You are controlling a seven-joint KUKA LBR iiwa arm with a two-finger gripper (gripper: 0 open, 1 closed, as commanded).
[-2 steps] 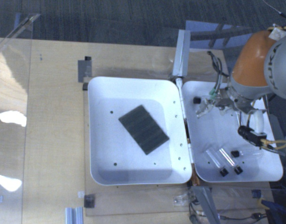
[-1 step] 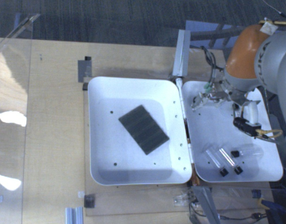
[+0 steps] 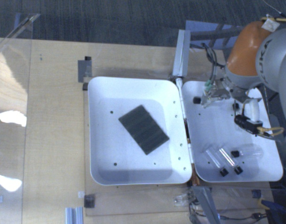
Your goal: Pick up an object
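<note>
A dark grey ribbed rectangular pad [image 3: 143,129] lies flat and turned at an angle in the middle of the left bin [image 3: 101,171]. In the right bin [image 3: 274,174], near its front edge, lie a few clear plastic pieces with black caps [image 3: 225,160]. My gripper [image 3: 211,95] hangs over the far left corner of the right bin, well away from the clear pieces. A small black thing [image 3: 196,100] sits just left of the gripper; I cannot tell whether it touches it.
A metal post [image 3: 181,55] stands behind the gap between the bins. The arm with its orange band [image 3: 246,50] covers the right bin's far right corner. A glass sheet [image 3: 12,125] lies on the bench to the left.
</note>
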